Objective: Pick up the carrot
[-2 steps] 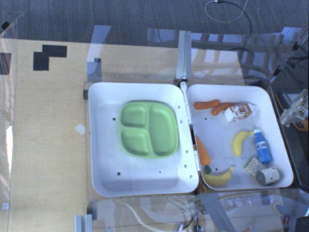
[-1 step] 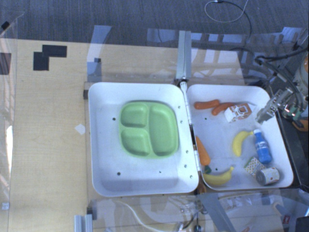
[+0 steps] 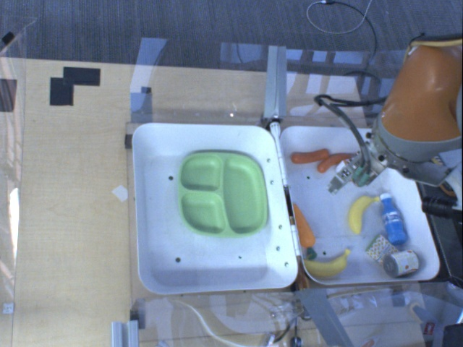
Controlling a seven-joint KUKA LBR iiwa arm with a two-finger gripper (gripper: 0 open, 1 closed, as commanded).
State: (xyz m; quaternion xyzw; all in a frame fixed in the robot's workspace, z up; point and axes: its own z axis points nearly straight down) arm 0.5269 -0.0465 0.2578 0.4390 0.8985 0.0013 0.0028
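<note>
The carrot (image 3: 303, 226) is orange with a green top. It lies along the left wall of the right bin (image 3: 427, 270), pointing toward the front. My gripper (image 3: 348, 175) hangs over the middle back of that bin, right of and beyond the carrot and clearly apart from it. It is just beside two reddish sausages (image 3: 312, 156). The grey and orange arm (image 3: 423, 100) covers the bin's back right corner.
In the right bin are a yellow banana (image 3: 359, 212), a second banana (image 3: 327, 264) at the front near the carrot's top, a blue bottle (image 3: 393, 221), a patterned packet (image 3: 377, 248) and a grey can (image 3: 402, 263). The left bin (image 3: 155, 266) holds a green divided plate (image 3: 221, 194).
</note>
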